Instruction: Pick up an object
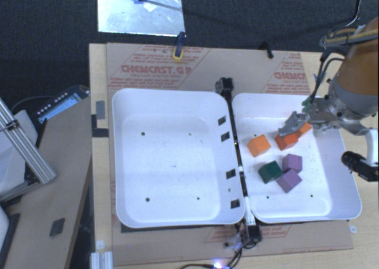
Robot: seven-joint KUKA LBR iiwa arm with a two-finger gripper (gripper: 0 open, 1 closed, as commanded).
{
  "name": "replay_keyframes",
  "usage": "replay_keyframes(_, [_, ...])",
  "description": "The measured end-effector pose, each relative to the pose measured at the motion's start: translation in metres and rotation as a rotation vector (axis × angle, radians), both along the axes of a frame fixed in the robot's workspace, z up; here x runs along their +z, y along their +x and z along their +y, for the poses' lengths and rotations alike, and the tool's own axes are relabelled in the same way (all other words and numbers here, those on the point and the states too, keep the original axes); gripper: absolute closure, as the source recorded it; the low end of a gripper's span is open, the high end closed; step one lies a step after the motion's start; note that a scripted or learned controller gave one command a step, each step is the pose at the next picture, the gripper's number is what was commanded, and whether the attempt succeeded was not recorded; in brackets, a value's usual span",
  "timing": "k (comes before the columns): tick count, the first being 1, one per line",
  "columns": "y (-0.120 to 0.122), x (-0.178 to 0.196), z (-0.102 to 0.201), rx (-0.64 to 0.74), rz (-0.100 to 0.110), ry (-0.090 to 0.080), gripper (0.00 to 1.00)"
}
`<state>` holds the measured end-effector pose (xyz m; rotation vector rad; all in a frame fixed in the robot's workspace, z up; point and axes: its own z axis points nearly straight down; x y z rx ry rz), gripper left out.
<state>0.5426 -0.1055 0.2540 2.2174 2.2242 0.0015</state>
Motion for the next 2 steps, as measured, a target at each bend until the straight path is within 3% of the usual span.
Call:
replay_keyframes(1, [-0.020,-0.111,0.001,-0.002,0.010,0.002,0.00])
replay_keyframes(2, [-0.001,-0.151,0.013,-0.002,0.001,0.000,0.00])
